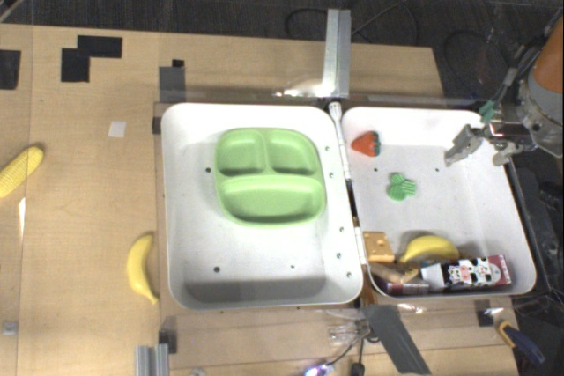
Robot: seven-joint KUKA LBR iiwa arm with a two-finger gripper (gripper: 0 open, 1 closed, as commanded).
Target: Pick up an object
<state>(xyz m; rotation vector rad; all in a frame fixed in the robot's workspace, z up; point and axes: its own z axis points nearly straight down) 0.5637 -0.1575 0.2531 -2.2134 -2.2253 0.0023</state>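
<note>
My gripper hangs over the right bin's far right side, fingers spread apart with nothing between them. Left of it in that bin lie a red strawberry toy and a small green toy. Along the bin's near edge sit a yellow banana, a tan block and a black-and-white carton with a red end. The gripper stands well above and behind these.
The left bin holds a green divided plate. On the bench to the left lie another banana and a yellow corn cob. A metal post rises behind the bins. Cables run at the far right.
</note>
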